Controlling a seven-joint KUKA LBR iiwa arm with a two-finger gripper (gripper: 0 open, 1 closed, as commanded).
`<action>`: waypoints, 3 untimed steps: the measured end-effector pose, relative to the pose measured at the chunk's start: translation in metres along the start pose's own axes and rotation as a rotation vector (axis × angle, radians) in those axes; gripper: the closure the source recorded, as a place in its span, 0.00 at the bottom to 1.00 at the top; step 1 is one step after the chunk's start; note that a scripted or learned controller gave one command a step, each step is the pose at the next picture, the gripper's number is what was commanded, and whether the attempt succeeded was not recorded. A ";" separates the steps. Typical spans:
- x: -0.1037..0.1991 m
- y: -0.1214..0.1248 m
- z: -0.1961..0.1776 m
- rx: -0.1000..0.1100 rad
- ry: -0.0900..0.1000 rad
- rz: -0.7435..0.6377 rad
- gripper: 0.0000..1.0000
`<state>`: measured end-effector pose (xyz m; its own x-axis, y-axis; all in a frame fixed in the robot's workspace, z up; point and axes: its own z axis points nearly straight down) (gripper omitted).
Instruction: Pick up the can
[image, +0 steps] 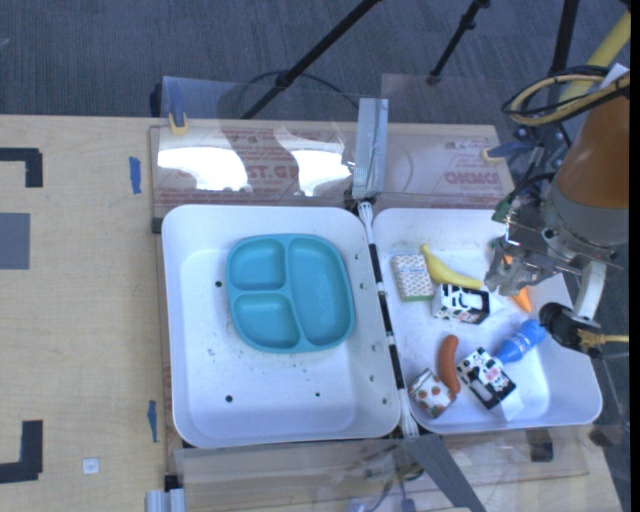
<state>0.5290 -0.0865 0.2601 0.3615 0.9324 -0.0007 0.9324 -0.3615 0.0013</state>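
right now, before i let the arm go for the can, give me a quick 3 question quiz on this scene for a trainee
1. True or false: the blue plate lies in the left bin.
2. Which thing lies right beside the can? A yellow banana; B red sausage; C blue bottle.
3. Fill in: the gripper hovers over the ___ bin.

Key: 1 true; 2 B; 3 right, the right bin.

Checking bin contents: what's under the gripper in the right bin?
An orange piece pokes out below the gripper, banana beside it. What lies directly beneath is covered.
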 end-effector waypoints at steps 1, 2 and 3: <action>0.027 -0.058 -0.025 0.006 -0.002 0.382 1.00; 0.072 -0.080 -0.038 0.001 -0.001 0.486 1.00; 0.112 -0.096 -0.081 0.002 -0.002 0.617 1.00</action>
<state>0.4796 0.0527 0.3410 0.8341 0.5516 -0.0019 0.5516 -0.8341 0.0002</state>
